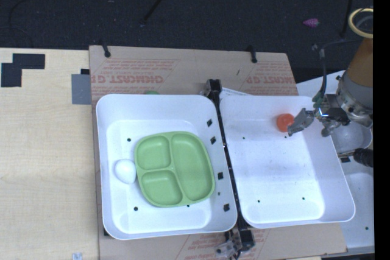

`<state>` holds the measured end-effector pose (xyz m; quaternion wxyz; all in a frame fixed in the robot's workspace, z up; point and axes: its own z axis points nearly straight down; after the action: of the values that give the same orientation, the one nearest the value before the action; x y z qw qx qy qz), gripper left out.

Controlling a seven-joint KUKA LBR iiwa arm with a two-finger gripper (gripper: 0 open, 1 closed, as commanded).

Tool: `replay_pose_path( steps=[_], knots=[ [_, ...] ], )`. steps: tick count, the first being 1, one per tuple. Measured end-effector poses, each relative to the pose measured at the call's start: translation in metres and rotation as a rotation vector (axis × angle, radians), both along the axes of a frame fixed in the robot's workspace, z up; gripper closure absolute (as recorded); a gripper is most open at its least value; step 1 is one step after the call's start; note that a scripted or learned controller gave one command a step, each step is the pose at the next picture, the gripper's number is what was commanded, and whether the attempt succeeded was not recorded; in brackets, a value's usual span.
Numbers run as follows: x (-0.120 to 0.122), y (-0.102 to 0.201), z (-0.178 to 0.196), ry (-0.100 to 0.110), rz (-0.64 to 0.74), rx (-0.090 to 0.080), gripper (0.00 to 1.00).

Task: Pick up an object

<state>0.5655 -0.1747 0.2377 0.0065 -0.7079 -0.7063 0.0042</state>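
Note:
A small orange ball [283, 122] lies in the right bin [274, 192], near its far right corner. My gripper [309, 128] hovers over that bin's right side, just right of the ball. Its fingers [298, 123] are spread open with nothing between them, and the left one almost touches the ball. In the left bin [116, 216] a green three-compartment plate [175, 168] lies flat, with a white egg-shaped object [125, 171] against its left edge.
A black hinge strip [222, 155] divides the two bins. Cardboard [183, 70] sits under and behind them, and a pale wooden bench top [42, 155] extends to the left. The grey arm with its orange band [361, 64] enters from the right.

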Motion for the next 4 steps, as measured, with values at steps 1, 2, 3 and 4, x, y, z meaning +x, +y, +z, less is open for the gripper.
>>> replay_pose_path(
  steps=[1,2,3,4],
  knots=[
    [0.002,0.0,0.007,-0.012,0.002,-0.002,0.0],
    [-0.004,0.007,-0.054,-0.007,0.003,-0.001,0.0],
    [-0.004,0.005,-0.117,-0.007,0.002,-0.001,0.0],
    [-0.004,0.007,-0.152,-0.011,0.001,-0.002,0.0]
  ],
)
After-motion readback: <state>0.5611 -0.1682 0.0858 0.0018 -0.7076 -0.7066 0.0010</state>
